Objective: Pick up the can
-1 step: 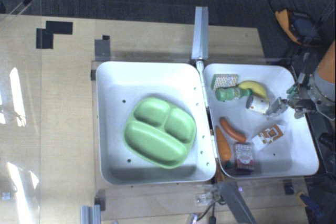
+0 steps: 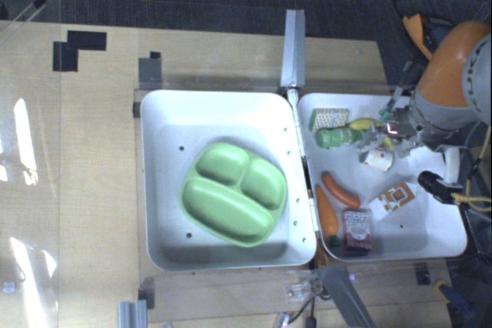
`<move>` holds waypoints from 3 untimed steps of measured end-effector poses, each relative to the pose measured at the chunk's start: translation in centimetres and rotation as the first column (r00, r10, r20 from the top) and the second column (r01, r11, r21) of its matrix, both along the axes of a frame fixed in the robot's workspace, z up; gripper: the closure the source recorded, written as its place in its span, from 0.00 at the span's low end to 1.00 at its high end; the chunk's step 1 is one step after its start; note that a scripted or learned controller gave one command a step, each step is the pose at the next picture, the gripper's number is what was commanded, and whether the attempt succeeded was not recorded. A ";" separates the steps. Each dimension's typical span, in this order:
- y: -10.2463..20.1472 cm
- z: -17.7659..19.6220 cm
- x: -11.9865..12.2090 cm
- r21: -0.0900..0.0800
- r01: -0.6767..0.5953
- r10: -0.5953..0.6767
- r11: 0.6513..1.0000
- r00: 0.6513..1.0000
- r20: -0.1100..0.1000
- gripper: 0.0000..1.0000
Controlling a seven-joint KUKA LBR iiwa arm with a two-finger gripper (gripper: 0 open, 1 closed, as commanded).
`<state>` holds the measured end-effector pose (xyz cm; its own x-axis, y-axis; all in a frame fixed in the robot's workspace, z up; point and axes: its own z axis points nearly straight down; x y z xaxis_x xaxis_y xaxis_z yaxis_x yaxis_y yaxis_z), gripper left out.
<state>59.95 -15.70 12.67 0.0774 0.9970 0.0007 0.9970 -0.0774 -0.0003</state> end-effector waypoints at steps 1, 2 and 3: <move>1.2 -2.7 -0.9 -0.004 -0.037 0.037 0.999 0.999 0.011 0.00; -2.3 -3.8 1.8 -0.005 -0.072 0.072 0.997 0.997 0.013 0.00; 0.8 -2.5 4.3 -0.003 -0.337 0.337 0.942 0.942 0.003 0.00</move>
